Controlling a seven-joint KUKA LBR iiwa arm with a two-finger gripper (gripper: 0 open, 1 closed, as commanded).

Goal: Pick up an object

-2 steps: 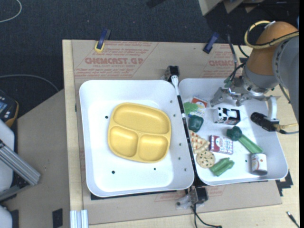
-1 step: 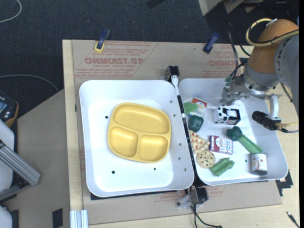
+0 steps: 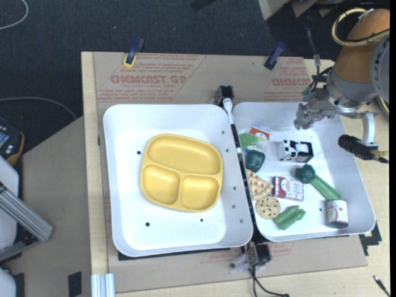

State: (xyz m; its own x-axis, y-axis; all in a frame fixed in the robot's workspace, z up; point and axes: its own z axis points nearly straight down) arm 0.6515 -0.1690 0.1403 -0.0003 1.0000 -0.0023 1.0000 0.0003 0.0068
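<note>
Camera view: the metal gripper (image 3: 307, 117) hangs at the upper right of the frame over the far edge of the glossy right bin (image 3: 359, 184); whether its jaws are open or closed cannot be told. Below it lie small toys: a black-and-white cow carton (image 3: 296, 150), a green scoop (image 3: 318, 181), a round cookie (image 3: 267, 207). The left bin (image 3: 124, 184) holds a smooth yellow three-compartment plate (image 3: 180, 172).

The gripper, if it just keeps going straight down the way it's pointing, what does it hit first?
Most likely bare floor of the right bin. The gripper points down over the bin's far part, and the nearest item, the black-and-white cow toy, sits just nearer the camera. Depth is hard to judge from this slant.
</note>
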